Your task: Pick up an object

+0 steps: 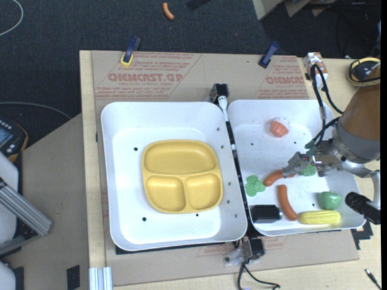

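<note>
Sausage (273,177), orange, lies mid right bin (266,116); I've got the hand (296,167) low at its far end, beside a green piece (309,170). Hand's spread I cannot tell. Approach angle suits that end.

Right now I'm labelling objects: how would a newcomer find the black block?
Look in the right bin, along its near edge. The black block lies at the near-left corner, left of the yellow corn. It is the one dark, boxy item there.

Gripper (294,167) low (arm from right)
</note>
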Controlling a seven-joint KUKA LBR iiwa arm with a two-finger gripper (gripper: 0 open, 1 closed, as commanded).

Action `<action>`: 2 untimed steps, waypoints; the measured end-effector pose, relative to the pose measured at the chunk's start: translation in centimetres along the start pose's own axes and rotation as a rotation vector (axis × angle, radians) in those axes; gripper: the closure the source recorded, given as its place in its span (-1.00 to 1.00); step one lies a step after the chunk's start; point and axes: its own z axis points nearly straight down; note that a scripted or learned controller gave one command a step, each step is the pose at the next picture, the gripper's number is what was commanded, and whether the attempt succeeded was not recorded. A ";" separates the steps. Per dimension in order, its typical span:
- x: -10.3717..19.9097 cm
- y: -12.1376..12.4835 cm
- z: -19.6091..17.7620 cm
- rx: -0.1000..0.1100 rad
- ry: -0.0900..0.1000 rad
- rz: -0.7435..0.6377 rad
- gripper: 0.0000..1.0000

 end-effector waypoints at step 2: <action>-0.3 0.2 5.7 -0.005 0.000 -0.003 -1.00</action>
